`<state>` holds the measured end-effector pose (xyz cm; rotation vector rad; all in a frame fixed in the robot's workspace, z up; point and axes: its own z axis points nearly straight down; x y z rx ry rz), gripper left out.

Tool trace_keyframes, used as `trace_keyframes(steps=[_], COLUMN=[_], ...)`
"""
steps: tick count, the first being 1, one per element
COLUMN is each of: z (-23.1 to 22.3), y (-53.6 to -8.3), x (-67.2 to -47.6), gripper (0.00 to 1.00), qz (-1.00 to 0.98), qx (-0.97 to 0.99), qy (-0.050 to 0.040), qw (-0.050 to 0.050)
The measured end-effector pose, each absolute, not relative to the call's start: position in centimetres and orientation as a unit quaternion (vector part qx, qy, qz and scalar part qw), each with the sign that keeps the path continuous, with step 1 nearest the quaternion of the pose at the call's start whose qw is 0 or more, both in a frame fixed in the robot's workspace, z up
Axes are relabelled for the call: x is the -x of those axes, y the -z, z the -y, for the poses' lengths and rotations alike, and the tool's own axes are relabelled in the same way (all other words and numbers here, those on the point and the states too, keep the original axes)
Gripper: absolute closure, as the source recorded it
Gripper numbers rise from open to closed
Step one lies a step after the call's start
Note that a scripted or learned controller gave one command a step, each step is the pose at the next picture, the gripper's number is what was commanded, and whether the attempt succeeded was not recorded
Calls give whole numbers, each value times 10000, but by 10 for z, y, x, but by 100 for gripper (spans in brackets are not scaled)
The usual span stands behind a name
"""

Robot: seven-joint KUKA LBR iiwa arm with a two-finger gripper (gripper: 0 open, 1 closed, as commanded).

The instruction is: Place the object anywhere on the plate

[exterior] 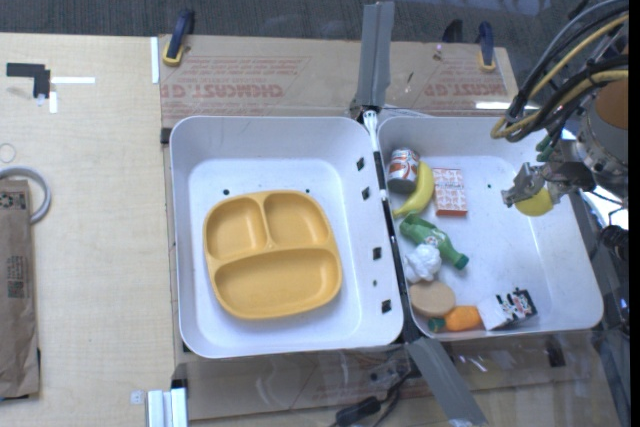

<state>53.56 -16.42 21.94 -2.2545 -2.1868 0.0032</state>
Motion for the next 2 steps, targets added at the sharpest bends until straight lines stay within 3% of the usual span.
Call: trace_keyframes(steps=[1,2], z=[69,-29], y=[-190,-190], x=[-477,-477], gripper=[100,100], qz=[6283,5550], qx=[7780,8319], qy=[-25,-31], qw=[14,7])
